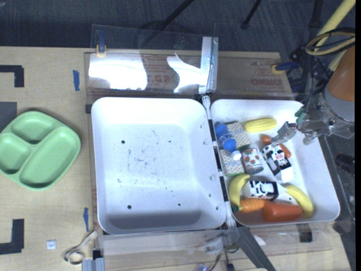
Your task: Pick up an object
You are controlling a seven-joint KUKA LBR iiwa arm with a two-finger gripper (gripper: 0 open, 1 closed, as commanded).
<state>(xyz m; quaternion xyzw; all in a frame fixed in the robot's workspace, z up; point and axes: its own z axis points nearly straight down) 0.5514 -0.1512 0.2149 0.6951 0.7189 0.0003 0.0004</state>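
A robotics lab: taped bench (45, 66), tripod legs (186, 7), cables (324, 41)

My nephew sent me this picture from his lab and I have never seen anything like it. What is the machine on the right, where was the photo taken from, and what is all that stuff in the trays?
The photo comes from one camera fixed above a bench, looking down at a slant. The machine is a robot arm, grey with an orange band, reaching in from the picture's right. Its tool hangs over the right bin; I cannot tell whether it grips anything.

Two shallow white bins sit side by side. The left bin has only faint marks on its floor. The right one holds toy food and small items: a corn cob, a banana, a carrot, a blue bottle and a small can. A green divided plate lies on the bench at far left.

The robot's job is to pick up one object.
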